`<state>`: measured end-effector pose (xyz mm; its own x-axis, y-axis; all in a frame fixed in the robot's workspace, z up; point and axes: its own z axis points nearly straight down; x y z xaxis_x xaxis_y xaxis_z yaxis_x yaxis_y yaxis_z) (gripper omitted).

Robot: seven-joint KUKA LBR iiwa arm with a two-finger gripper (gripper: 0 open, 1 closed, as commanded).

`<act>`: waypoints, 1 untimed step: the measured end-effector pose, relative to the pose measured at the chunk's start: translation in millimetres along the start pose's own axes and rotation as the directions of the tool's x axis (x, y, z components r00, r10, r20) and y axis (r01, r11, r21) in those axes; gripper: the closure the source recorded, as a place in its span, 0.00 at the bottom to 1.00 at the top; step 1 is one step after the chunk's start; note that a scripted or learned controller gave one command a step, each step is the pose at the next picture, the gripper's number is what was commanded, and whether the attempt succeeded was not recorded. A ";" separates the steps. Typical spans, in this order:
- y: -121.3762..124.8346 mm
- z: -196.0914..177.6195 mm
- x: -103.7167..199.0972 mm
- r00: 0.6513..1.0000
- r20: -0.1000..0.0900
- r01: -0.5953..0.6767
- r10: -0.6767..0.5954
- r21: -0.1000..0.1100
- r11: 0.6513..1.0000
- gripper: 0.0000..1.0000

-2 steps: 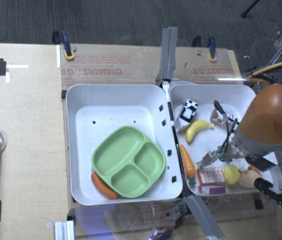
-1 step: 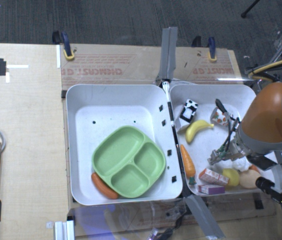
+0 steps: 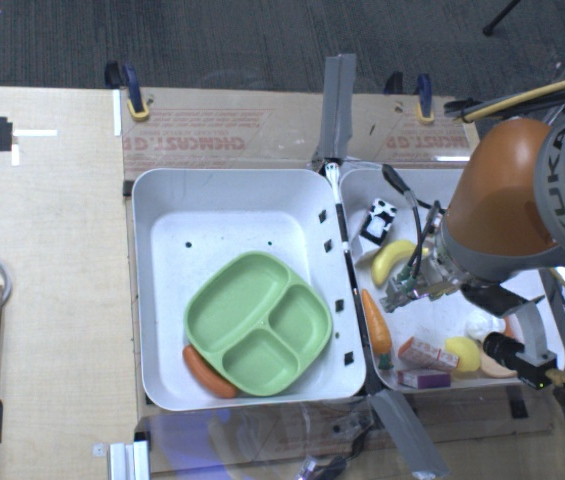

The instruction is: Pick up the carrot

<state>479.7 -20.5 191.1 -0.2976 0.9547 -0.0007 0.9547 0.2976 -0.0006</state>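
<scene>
The tool (image 3: 409, 286) hangs low in the right bin (image 3: 454, 173); whether it is open or closed, I cannot tell. Just below and left of it the carrot (image 3: 375, 324) lies free along the bin's left wall, likely the reason for this low approach. A banana (image 3: 392, 259) sits just above the tool. Farther left, the green plate (image 3: 259, 321) and a sausage (image 3: 208, 371) lie in the left bin (image 3: 162, 268).
</scene>
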 end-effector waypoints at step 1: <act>14.4 0.2 51.7 0.987 0.001 -0.158 0.158 0.001 0.987 1.00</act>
<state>478.0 33.1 190.8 -0.1426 0.9898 -0.0013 0.9898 0.1426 -0.0012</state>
